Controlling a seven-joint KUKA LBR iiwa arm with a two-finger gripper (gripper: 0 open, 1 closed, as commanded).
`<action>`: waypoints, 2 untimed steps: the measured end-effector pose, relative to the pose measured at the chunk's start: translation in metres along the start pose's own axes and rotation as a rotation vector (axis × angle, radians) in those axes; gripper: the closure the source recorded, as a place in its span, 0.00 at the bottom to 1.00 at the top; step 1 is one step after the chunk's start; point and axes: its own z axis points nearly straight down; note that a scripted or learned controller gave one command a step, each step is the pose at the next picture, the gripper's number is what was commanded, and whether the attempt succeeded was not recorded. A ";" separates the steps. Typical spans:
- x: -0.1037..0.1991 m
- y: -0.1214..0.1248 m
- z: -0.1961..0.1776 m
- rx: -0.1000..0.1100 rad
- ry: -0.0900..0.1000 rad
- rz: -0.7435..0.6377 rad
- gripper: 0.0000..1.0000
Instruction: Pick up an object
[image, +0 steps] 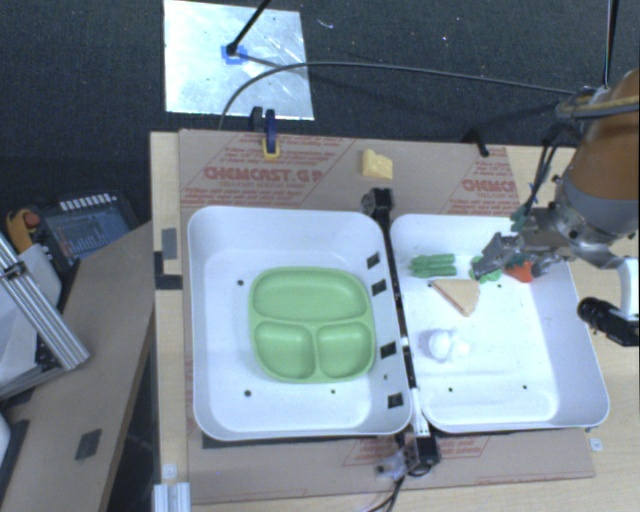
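Two shallow white plastic bins are shown side by side on a table (170, 330) covered with brown printed cardboard. The left bin (215, 300) holds a pale green three-compartment plastic tray (308, 322), lying flat near its centre. The right bin (560, 390) holds four small objects: a green ridged toy piece (433, 265) near the far left corner, a tan wedge-shaped toy slice (458, 295) just beside and below it, a small white rounded object (441, 344) nearer the front, and a small red-orange object (520, 270) partly hidden beneath the gripper. The grey arm with its orange band (608, 150) is seen reaching in from the right, with the gripper (492, 264) low over the far part of the right bin, between the green piece and the red-orange object. Whether the gripper is spread or pressed together cannot be told. A yellow block (377, 164) lies on the cardboard behind the bins.
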 end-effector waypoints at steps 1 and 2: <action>0.000 0.002 -0.005 -0.010 -0.001 -0.002 0.00; 0.000 0.001 0.036 -0.007 -0.001 0.000 0.00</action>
